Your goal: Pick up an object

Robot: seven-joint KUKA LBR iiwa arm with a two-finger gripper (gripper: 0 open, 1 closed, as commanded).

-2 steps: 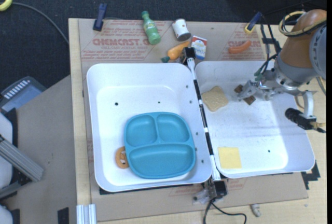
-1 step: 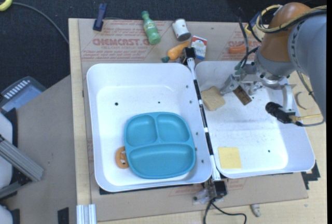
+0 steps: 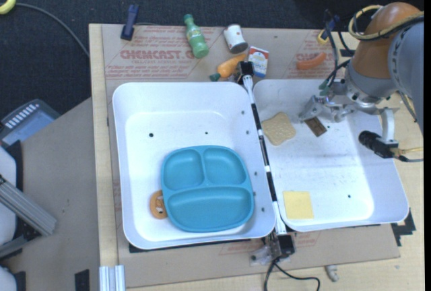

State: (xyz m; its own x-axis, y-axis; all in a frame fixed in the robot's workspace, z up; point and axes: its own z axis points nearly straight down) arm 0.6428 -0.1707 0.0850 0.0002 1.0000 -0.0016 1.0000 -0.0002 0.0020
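Yellow cheese slice (image 3: 297, 204) lies flat near the 6 o'clock rim of the right-hand bin (image 3: 377, 205), the item closest to the camera. At roughly 11 o'clock from it, a tan slice of bread (image 3: 278, 128) rests against the divider between the two bins. Just beside the bread, toward 3 o'clock, the gripper (image 3: 315, 122) hangs low over the bin floor with a small brown object (image 3: 315, 126) at its tip; whether the fingers are parted or closed on it cannot be told from this angle. Behind it, the grey arm (image 3: 377, 67) with its orange band enters from 3 o'clock. Across the divider, the left-hand bin (image 3: 135, 114) holds a blue sectioned plate (image 3: 206, 187) at its 5 o'clock corner, with a small orange pretzel-like piece (image 3: 158, 205) touching the plate's 8 o'clock edge. Along the board at 12 o'clock sit a green bottle (image 3: 196, 36), a small can (image 3: 235, 38), a carrot (image 3: 229, 67), a small carton (image 3: 258, 61) and a sausage (image 3: 311, 62).
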